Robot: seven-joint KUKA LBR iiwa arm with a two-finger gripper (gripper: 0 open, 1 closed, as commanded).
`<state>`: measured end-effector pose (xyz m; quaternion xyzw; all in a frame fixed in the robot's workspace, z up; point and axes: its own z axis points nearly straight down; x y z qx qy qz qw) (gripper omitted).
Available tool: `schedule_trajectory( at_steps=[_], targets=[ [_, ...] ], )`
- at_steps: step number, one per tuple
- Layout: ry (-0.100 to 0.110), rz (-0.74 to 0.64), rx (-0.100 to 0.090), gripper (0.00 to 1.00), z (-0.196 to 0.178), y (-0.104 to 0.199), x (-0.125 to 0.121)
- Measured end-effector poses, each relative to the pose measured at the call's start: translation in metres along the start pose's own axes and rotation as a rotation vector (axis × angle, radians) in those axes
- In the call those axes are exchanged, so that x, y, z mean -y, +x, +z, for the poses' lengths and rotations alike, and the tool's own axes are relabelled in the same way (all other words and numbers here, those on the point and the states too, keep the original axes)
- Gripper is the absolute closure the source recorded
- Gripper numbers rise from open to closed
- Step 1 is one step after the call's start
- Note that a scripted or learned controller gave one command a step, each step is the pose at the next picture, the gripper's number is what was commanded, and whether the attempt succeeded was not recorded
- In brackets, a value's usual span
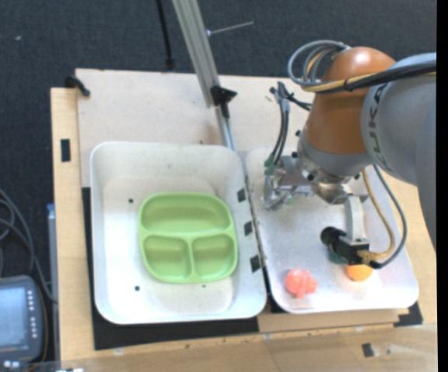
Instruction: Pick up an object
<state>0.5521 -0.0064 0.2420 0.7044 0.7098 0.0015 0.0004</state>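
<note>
Gripper (277, 194) hangs low over the right bin (407, 284), close against that bin's left wall, at the far end; nothing seen in its grasp, and whether it is apart or together cannot be told from this angle. Candidates for the pick: a pink-red lump (301, 282) on the right bin's floor near the front edge, lying free, well apart from the gripper; a small orange piece (358, 271) just to its right, partly hidden under robot hardware. Left bin (100, 165) holds a green divided plate (187, 236), flat and wide. Judgement: the lump is the likeliest target. It looks small, light, knobbly, possibly soft rubber or plastic, so unlikely to break, but its rounded bumps could roll or squirt out under a pinch. Best hold is probably across its middle from straight above, closing on the broadest part. The plate looks stiff and slick, and too broad to take except by its rim. The orange piece looks crowded, with poor access
</note>
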Motion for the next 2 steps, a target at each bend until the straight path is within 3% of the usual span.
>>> schedule_trajectory(
  at_steps=[2],
  targets=[
    [0.001, 0.0, 0.001, 1.0, 0.009, 0.091, -0.018]
  ],
)
